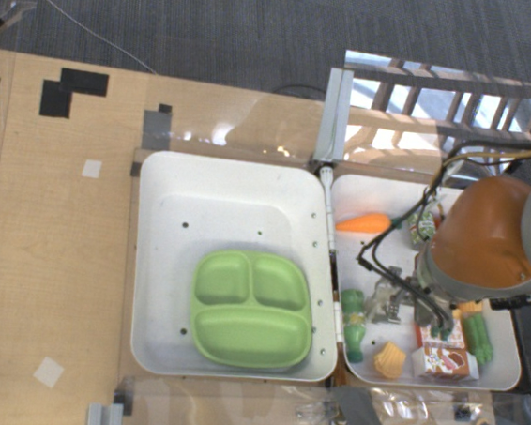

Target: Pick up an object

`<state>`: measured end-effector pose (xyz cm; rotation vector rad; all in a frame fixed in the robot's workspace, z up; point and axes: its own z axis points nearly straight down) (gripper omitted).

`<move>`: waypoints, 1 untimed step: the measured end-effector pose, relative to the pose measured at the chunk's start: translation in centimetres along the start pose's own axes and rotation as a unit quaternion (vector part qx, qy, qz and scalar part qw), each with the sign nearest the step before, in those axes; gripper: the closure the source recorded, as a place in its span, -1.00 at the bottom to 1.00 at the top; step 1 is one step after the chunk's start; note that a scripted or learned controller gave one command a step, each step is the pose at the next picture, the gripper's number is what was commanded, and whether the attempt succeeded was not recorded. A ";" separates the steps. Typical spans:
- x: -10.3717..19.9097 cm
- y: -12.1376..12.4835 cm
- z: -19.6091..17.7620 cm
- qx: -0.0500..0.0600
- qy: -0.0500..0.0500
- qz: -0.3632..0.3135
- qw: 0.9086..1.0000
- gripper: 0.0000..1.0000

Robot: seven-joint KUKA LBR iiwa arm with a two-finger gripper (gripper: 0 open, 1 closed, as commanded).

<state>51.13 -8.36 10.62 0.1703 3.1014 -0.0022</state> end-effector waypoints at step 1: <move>-5.3 1.6 -16.7 0.000 0.006 -0.001 1.000 1.00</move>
